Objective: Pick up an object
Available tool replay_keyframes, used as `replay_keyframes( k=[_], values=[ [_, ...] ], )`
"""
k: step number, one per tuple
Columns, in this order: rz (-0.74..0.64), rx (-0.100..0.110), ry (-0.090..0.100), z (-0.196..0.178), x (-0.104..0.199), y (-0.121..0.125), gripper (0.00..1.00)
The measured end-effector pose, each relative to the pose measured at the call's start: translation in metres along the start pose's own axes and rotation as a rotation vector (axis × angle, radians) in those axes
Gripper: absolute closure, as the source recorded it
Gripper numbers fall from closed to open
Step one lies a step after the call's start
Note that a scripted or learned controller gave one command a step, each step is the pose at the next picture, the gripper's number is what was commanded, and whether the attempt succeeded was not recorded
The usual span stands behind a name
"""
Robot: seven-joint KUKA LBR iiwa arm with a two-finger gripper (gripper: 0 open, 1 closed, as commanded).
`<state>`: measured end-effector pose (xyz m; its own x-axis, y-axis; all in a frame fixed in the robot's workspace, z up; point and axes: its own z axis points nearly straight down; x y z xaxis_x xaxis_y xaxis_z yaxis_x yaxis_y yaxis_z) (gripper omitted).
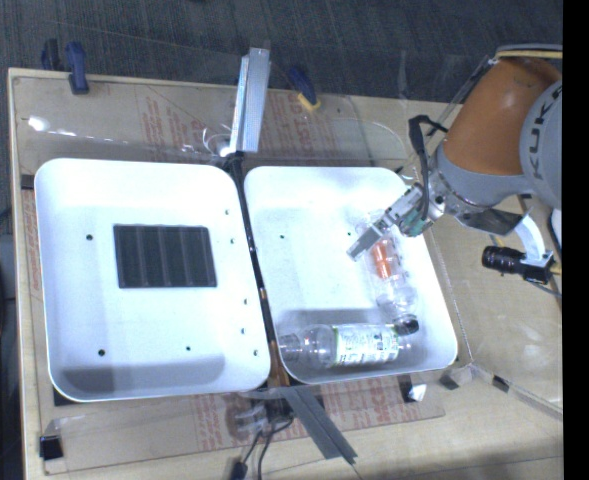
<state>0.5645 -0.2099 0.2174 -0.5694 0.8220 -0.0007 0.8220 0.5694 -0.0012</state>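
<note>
I see the claw (366,242) low in the right bin (304,193) over a small clear orange-labelled bottle (389,273), grip unreadable, with a larger clear plastic bottle (344,345) lying nearer.

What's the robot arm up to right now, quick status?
Gripper low in right bin, above small orange-label bottle. Nothing seen in its grasp. Larger clear bottle lies along near wall. Left bin: dark grille panel.

This is a robotics lab or test cell. A plywood desk (494,298) stands on dark carpet, with clear sheeting held by blue clamps (76,68). Two white bins (64,268) sit side by side, cables trail nearby, and an industrial arm (494,128) reaches in.
</note>
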Motion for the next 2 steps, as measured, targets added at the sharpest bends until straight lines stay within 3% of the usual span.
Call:
replay_keyframes(
  k=[1,2],
  values=[
    [-0.068,-0.002,-0.003,-0.113,-0.015,0.019,0.0],
    [-0.375,0.0,0.002,-0.011,0.028,0.025,0.0]
  ],
)
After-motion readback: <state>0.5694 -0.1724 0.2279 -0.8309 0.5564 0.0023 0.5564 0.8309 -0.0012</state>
